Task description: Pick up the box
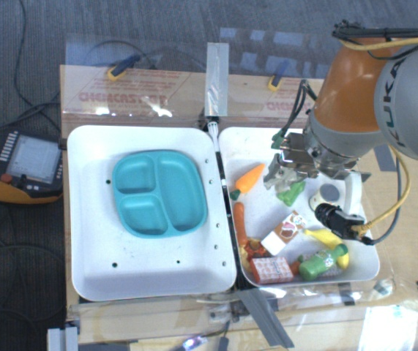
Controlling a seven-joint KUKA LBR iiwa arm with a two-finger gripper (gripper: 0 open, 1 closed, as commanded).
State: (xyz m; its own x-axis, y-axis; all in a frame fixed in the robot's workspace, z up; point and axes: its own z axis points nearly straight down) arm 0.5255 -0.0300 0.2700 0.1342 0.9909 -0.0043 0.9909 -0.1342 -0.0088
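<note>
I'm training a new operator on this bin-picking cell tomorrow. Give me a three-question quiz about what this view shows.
1. True or false: the blue divided plate lies in the same bin as the toy food.
2. Which thing lies nearest the gripper? A) the green piece B) the red box C) the plate
3. Fill in: the orange carrot lies in the ___ bin of the view.

Key: 1 false; 2 A; 3 right.
</note>
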